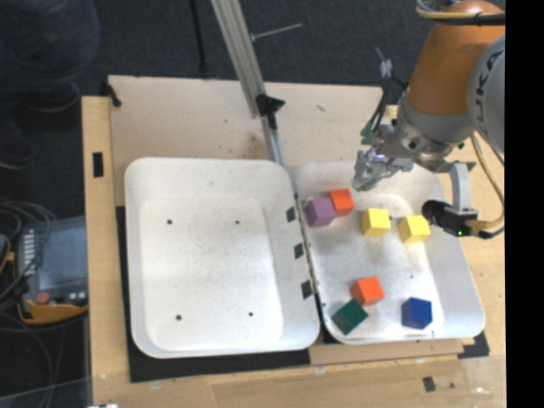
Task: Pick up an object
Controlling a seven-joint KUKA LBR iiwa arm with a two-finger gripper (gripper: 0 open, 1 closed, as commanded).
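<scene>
Gripper (371, 175) above far end of right bin (463, 300) — finger state cannot tell; orange cube (342, 200) and purple cube (320, 212) just near-left.

Wooden bench (98, 228) seen from above.
Two shallow white bins sit side by side on it: left bin (212, 170), right bin (455, 287).

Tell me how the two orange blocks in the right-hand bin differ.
The upper orange block lies near the far end of the bin, right against a purple block; the lower orange block lies near the front, next to a green block. The upper one is close beside the gripper; the lower one is well away from it. Both look alike in colour, shape and size.
</scene>
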